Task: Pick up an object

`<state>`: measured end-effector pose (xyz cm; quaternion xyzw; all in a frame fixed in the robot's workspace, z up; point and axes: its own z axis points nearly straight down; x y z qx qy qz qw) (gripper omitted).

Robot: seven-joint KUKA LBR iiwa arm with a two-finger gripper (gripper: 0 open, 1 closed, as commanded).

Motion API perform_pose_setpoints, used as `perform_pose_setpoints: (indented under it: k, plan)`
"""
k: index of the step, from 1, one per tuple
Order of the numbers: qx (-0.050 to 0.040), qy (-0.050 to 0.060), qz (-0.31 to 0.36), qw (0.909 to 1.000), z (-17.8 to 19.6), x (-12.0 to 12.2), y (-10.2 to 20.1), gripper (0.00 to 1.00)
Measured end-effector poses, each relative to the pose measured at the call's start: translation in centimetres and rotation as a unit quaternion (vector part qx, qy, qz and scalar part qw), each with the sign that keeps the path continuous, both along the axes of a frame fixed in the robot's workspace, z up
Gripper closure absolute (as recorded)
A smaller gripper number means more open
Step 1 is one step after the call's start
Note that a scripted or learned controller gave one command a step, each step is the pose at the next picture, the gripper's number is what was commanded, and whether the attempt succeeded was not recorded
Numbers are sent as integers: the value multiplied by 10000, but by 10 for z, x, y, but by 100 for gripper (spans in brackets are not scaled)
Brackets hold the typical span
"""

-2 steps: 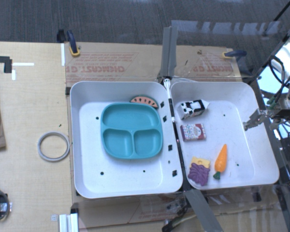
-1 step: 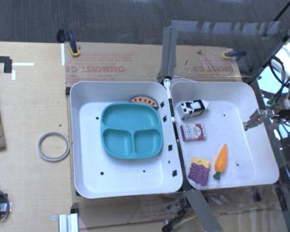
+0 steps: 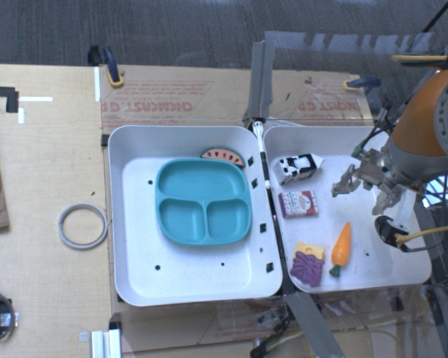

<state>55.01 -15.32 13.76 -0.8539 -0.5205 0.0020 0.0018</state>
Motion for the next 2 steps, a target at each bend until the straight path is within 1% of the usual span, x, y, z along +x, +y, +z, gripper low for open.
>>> perform_pose_setpoints:
  k: [1, 2]
  plan:
    - [-3, 0, 79, 10000, -21, -17, -14, 0]
    - [-2, 13, 73, 10000, -13, -17, -15, 100]
